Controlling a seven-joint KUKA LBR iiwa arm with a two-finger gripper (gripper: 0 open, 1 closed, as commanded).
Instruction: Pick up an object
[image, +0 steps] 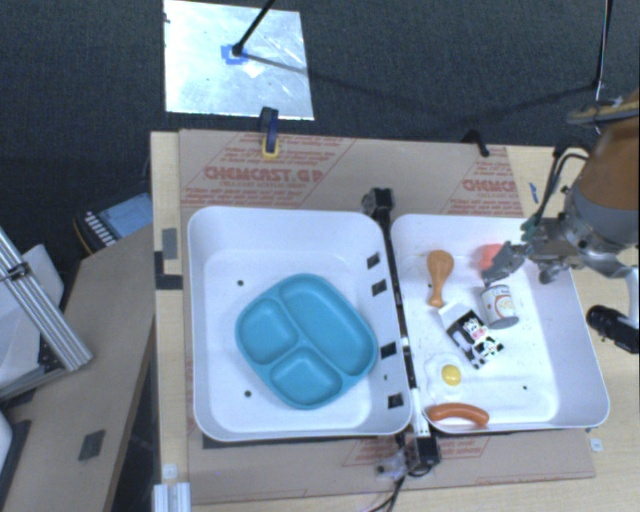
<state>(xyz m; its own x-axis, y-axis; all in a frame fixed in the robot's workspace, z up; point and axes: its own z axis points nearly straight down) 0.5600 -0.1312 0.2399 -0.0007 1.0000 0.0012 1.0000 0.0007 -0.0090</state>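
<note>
The gripper (507, 262) hovers just above the small can (498, 304); I cannot tell its finger state. It should descend straight, centred over the can.

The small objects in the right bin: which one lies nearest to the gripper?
The red-orange object at the bin's top, right beside the gripper. The tan drumstick, small can and fried egg lie farther off.
</note>
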